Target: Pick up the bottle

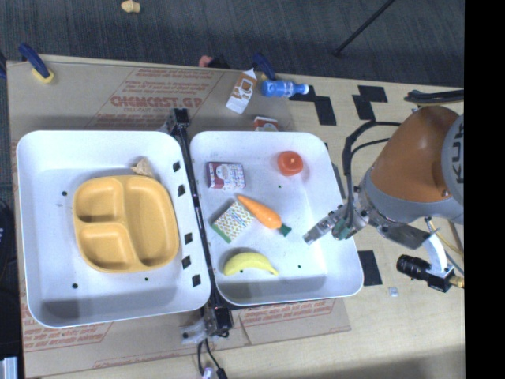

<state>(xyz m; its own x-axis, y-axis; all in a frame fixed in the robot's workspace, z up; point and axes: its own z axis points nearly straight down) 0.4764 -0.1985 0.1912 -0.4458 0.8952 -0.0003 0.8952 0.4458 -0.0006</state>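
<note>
bottle: lies on desk beyond right bin, partly blurred | end effector: over right bin's right side, finger spread unreadable, nothing visibly held

Robot arm: rounded grey housing with a broad orange band above the wrist; black cables loop beside it. Small metallic two-finger gripper with a green-tinted part at its base.

Even, soft overhead light (dim toward the top), faint shadows, slightly blurry.
</note>
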